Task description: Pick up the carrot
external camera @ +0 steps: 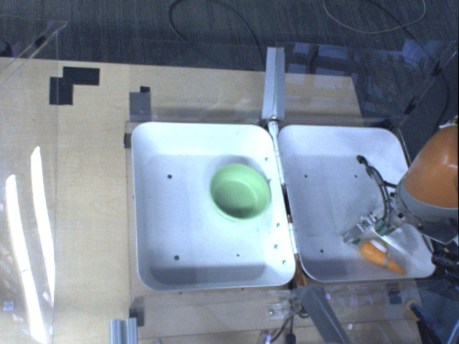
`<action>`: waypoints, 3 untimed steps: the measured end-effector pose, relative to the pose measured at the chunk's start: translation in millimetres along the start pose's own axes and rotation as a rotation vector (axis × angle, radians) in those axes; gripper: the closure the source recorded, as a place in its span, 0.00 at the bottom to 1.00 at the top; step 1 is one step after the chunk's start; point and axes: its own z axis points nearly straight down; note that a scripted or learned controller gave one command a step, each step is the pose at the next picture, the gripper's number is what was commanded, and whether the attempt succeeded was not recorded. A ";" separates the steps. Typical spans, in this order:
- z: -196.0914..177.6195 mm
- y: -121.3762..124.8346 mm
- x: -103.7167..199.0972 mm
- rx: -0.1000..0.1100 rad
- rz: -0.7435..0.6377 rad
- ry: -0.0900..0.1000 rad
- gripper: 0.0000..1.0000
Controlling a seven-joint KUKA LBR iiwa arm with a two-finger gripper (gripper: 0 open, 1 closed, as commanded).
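Observation:
An orange carrot [381, 256] lies near the front right corner of the right bin [323, 192]. My gripper [367, 232] hangs just above and to the left of the carrot's thick end, its metal fingertips touching or almost touching it. The arm's orange band [434, 170] comes in from the right edge above it. The carrot rests on the bin floor and is not lifted.
A green bowl [240, 190] sits in the left bin [172, 213], near its right wall. A metal divider post [273, 84] stands at the back between the bins. A black cable [373, 178] runs from the wrist over the right bin.

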 end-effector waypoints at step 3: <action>-7.3 -1.1 2.9 0.006 0.132 0.014 0.00</action>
